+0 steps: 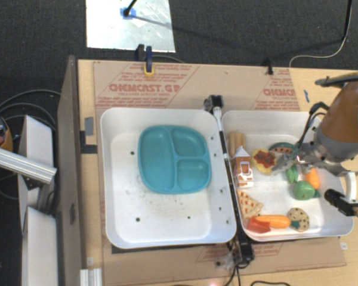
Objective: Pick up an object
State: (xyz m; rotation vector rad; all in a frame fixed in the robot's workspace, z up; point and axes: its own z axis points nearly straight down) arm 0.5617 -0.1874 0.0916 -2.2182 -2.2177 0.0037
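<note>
I see my pincer (pixel 292 161) down inside the right bin (pixel 268 121), among the toy food; I cannot tell how its grip stands. Just below it lies a green toy (pixel 303 189), a small carrot (pixel 312 178) beside that. A pizza toy (pixel 264 159) sits just left. The blue plate (pixel 173 159) lies well left.

We see teal divided plate (pixel 173 159) in white left bin (pixel 122 219); right bin (pixel 268 121) white; orange carrot (pixel 273 221), green vegetable (pixel 304 190), speckled tan cookie (pixel 298 218).
</note>
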